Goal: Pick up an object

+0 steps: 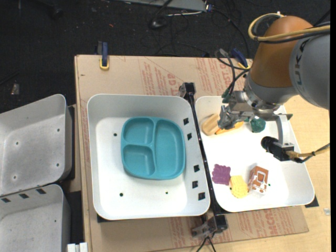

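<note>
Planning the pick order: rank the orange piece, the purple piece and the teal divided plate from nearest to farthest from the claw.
1. Orange piece: right bin, directly under the claw.
2. Purple piece: right bin, toward the front edge.
3. Teal divided plate: left bin, across the divider.

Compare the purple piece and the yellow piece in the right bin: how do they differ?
The purple piece is darker and squarish, with a lumpy outline; the yellow piece is paler and more oval. The purple piece lies nearer the divider between the bins; the yellow piece lies nearer the bin's front edge. Both are small and lie flat, side by side.
</note>
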Tool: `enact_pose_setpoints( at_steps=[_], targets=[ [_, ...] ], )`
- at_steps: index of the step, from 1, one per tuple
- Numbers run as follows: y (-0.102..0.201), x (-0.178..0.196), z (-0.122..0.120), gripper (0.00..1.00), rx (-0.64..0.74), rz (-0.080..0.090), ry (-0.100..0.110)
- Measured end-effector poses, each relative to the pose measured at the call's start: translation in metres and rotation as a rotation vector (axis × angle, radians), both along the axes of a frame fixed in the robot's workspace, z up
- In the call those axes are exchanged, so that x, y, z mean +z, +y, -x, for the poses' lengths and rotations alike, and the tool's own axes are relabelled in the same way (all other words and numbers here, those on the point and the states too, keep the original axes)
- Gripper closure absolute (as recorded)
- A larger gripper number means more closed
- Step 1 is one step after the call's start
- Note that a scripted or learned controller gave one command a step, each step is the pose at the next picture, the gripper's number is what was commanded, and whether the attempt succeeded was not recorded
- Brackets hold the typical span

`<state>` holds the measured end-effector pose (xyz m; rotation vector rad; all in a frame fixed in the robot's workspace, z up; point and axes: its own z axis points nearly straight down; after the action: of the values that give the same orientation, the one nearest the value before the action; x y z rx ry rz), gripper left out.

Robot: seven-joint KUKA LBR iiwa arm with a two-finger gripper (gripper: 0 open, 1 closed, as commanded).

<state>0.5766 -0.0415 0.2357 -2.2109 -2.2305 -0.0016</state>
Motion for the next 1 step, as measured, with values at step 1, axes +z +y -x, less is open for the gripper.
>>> enact_pose_setpoints(
  at_steps=[1],
  targets=[
    [0.0452, -0.0089, -0.0089, 1.0, -0.003, 0.002, 0.0]
  ],
)
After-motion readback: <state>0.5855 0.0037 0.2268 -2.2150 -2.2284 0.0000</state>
